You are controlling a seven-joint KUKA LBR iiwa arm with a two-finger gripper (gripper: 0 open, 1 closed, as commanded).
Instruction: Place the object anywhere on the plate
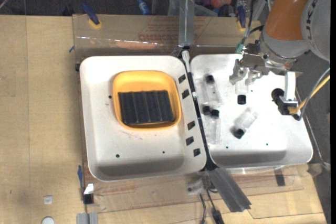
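Above right bin (294, 152); gripper (244, 75) empty.

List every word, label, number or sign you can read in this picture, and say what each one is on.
No text here can be read for certain.
Cardboard sheet behind the bins: faint reddish printing, too blurred to read.
Small clear bottles in the right bin: no label can be made out.
Yellow plate with its dark ribbed insert in the left bin: no markings.
Arm: a dark mark at the picture's edge, cut off, unreadable.
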